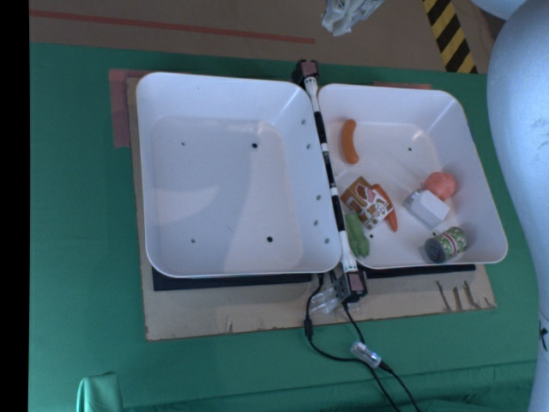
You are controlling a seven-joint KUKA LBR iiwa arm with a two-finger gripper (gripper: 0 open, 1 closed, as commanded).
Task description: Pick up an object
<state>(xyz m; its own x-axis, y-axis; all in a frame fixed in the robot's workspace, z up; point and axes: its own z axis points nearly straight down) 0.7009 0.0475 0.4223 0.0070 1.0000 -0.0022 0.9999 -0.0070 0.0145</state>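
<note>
My gripper (350,11) hangs beyond the right bin (480,174); its grip I cannot tell; the sausage (349,141) lies nearest, pointing toward it.

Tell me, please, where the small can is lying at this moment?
The small can lies in the right bin, at its near right corner, just below the white box and the orange ball.

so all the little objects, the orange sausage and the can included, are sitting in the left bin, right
Not quite. The camera view shows the orange sausage, the can and the other small objects lying in the right bin, not the left bin.
</note>
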